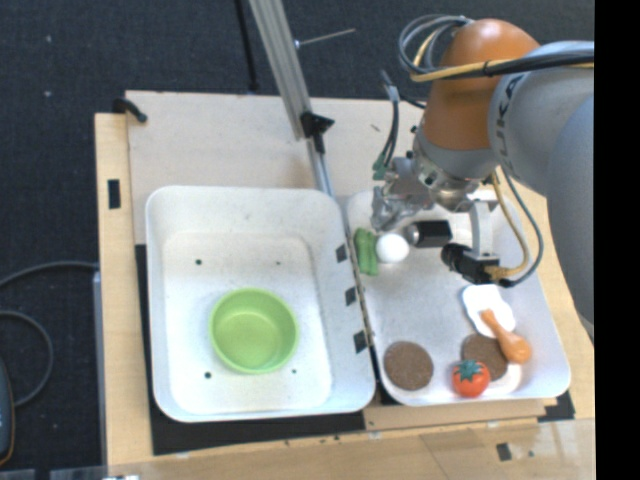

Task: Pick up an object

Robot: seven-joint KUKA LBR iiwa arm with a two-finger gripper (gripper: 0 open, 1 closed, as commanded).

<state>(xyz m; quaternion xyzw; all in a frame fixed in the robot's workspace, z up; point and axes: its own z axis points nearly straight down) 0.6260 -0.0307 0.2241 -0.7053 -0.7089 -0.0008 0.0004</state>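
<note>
Two bins, tool (392, 218) grip unclear above white ball (392, 248), green piece (366, 251) alongside

The arm came in from the right, w/ the gripper (391, 220) low over the right bin's (420, 303) upper-left corner. Just below the gripper lay a white ball (392, 248), touching a green item (366, 251) at its left, hard by the bin wall. Farther below sat a brown disc (408, 365); below-right of the gripper were a tomato (470, 377), a carrot (506, 336) and a white piece (487, 304). Well to its lower left, a green bowl (253, 330) sat in the left bin (190, 228).
</note>
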